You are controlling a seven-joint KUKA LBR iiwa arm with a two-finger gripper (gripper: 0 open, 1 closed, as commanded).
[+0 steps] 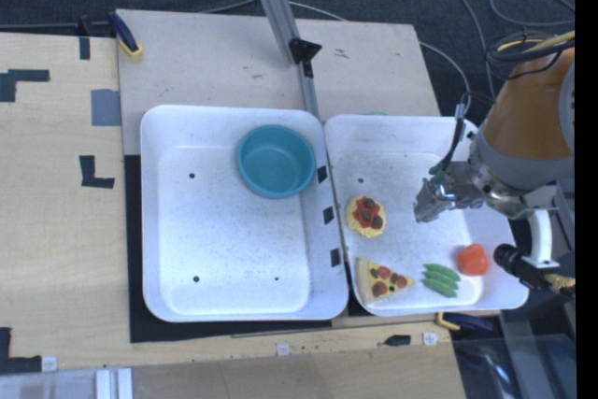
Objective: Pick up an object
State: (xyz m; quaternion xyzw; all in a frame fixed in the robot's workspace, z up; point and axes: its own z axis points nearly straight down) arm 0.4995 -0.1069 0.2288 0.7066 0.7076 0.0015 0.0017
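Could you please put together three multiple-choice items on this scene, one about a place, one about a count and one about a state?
1. Where does the blue bowl sit?
A. In the left bin
B. In the right bin
C. On the bare bench

2. How many small food toys lie in the right bin?
A. Two
B. Four
C. Six

3. How does the blue bowl stand?
A. Upside down
B. On its side
C. Upright, mouth up

Answers:
1 A: the blue bowl rests in the left bin, near its upper right corner.
2 B: the right bin holds a round tart, pizza slice, green pea pod and red piece.
3 C: its hollow inside faces the camera.
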